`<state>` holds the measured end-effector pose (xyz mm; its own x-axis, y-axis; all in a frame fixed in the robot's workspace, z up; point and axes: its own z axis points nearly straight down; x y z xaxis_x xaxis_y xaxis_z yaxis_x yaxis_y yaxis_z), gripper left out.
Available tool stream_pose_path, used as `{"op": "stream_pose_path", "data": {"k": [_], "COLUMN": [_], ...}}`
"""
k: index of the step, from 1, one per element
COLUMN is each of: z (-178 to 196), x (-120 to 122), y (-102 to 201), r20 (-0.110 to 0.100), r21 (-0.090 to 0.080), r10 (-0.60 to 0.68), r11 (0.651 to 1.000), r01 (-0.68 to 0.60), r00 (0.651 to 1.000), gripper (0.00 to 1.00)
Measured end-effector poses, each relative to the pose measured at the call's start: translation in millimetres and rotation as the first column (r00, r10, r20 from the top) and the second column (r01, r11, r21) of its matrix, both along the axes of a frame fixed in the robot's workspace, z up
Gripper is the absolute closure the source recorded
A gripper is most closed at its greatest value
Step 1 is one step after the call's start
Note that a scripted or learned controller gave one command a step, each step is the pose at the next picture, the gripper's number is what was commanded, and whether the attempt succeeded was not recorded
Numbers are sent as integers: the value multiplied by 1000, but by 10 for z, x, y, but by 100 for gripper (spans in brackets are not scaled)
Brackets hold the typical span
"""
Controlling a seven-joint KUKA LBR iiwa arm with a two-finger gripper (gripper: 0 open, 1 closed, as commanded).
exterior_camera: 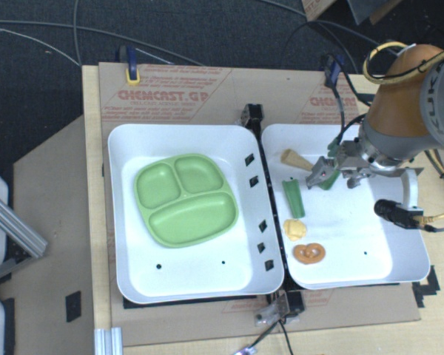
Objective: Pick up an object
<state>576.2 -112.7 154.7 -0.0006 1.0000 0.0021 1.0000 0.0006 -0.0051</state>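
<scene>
— Four small objects lie in the right bin (399, 268): a tan block (296, 159), a green stick (294, 198), a yellow piece (295, 230) and a brown pretzel (309, 254). Which one is nearest to the claw (323, 174)?

— I think the green stick. It lies just beside the claw, on the side toward the left bin (126, 198) and a little nearer to the camera. The tan block is also close to the claw, on its far side.

— How does the stick lie?

— Its long axis runs almost along the divider between the bins, slightly tilted. The claw should probably close across the narrow width.

— Is the claw open or closed?

— I cannot tell; something green shows at its tip, but it is too small to judge. The green plate (186, 199) rests in the left bin, well apart from the claw.
</scene>
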Motion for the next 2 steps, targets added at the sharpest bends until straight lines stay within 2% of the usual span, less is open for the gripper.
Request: {"op": "stream_pose_path", "data": {"k": [1,2], "z": [-610,-461], "x": [19,39], "y": [-56,-55], "r20": [-3,5], "r21": [0,0], "r10": [-1,-2], "r11": [1000,1000], "r01": [1,2], "r00": [1000,1000], "gripper": [0,100]}}
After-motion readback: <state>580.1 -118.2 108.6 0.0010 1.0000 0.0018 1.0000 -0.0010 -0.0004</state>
